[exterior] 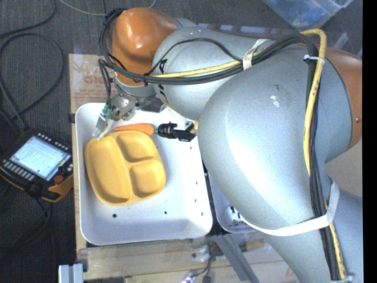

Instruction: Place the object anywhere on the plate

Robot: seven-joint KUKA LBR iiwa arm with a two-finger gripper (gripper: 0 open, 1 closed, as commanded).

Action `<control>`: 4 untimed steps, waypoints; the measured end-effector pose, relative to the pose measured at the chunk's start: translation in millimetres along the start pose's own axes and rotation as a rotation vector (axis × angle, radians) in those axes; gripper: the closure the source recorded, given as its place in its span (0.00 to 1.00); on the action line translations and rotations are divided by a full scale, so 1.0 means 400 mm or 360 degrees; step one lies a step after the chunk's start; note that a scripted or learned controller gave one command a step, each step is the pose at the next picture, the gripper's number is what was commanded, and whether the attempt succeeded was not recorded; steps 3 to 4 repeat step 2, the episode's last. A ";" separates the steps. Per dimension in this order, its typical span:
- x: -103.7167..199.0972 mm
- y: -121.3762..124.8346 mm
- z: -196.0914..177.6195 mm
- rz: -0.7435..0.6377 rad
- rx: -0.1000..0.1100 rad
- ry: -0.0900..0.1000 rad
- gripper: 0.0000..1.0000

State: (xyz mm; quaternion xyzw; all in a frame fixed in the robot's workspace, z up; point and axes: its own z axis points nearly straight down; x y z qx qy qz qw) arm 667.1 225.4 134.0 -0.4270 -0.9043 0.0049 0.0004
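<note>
A yellow plate (pixel 125 168) with three compartments lies in the left white bin (pixel 177 217), towards its left side. An orange carrot-shaped object (pixel 138 128) lies flat along the plate's far edge, on the bin floor or touching the rim. My gripper (pixel 102 125) hangs over the plate's far left corner, just left of the orange object's end. I see nothing held in it. The arm's grey body and orange band cover the area behind it.
The big grey arm hides most of the right bin (pixel 227 217) and the left bin's right wall. A teach pendant (pixel 38 161) lies on the floor to the left of the bench, with black cables around it.
</note>
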 end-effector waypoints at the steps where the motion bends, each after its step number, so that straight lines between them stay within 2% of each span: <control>1: 0.001 -0.001 -0.016 0.0003 0.0004 0.0001 1.00; 2: 0.001 -0.001 -0.016 0.0003 0.0005 0.0001 0.00; 4: 0.001 -0.001 -0.016 0.0003 0.0005 0.0001 0.00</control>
